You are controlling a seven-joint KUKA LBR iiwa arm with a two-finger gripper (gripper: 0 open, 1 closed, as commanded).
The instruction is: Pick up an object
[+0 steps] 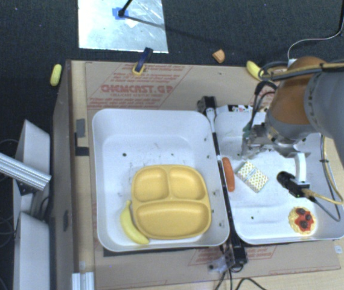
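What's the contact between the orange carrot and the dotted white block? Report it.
Apart. The camera view shows bin floor between the orange carrot and the dotted white block.

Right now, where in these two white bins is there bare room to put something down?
The left bin is bare in its far half, between its back wall and the yellow divided plate. In the right bin, a patch lies free between the orange carrot and the small berry tart. Crowded around the gripper and white dotted block.

Dark carpet (250,11) surrounds the bench (61,162); a shiny metal sheet (99,23) lies far left, and red-printed cardboard (136,83) covers the top
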